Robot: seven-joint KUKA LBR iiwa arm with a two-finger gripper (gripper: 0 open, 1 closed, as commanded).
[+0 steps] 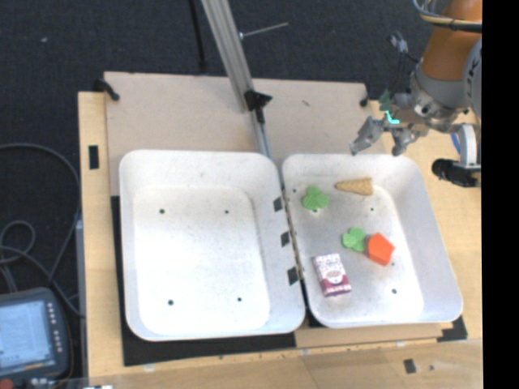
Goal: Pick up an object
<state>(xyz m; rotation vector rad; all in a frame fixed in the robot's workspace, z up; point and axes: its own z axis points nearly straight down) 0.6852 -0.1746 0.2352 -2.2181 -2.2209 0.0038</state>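
The right bin [434, 241] holds several small objects: a tan cone-shaped piece [355, 186] near its back edge, a green clover-shaped piece [315, 199], a second green piece [353, 238] touching an orange-red block [379, 249], and a small maroon and white box [331, 275]. My gripper [379, 138] hangs above the bin's back edge, behind the tan piece. Its two fingers are spread apart with nothing between them.
The left bin [134, 217] sits beside the right one. A slanted metal pole [231, 51] rises from the gap between the bins at the back. A tablet [28, 331] and cables lie at the lower left, off the bench.
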